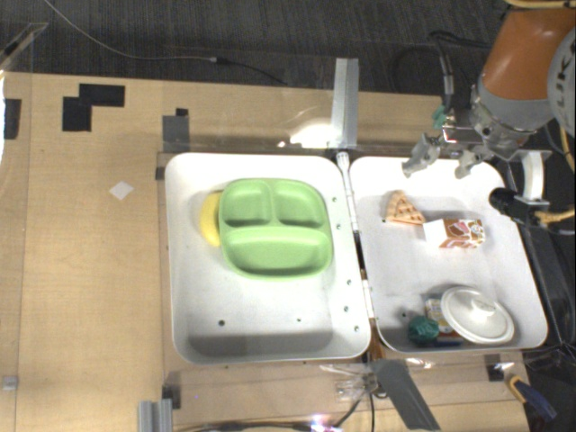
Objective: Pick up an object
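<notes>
Two bins are set side by side. In the left bin (189,241) a divided tray (273,226) is placed. In the right bin (517,268) a waffle (403,210) and a carton (461,233) are laid far, a lid (477,314) near.

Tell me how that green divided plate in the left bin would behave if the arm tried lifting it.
The green divided plate looks like rigid moulded plastic, so probably stiff and light. Its broad, smooth, glossy-looking surface may be slippery, and a rim pinch would likely tilt it. It seems to overlap a yellow object, so it may rock when pushed.
</notes>
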